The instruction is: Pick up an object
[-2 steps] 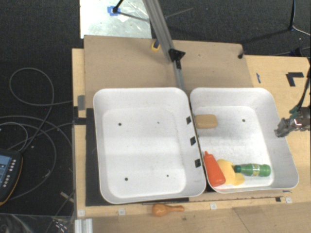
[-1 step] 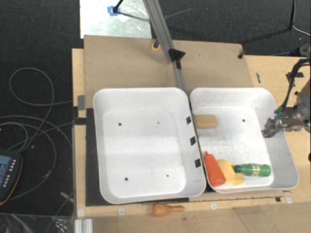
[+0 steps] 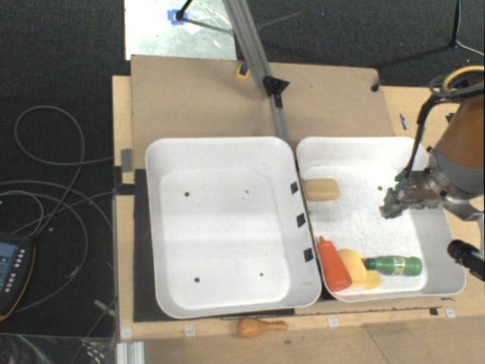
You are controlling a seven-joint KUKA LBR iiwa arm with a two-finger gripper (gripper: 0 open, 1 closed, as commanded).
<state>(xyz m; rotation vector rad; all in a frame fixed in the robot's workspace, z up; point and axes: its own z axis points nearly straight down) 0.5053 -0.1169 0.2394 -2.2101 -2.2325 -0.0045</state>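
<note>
Jaws hover over right bin — green bottle's label unreadable.

The hand hangs over the right bin, above a green bottle.

The tan surface carries 2 shallow white bins side by side, the left bin touching the right bin. A small orange-brown pear-shaped object lies on the surface's front edge, just below the left bin.
</note>
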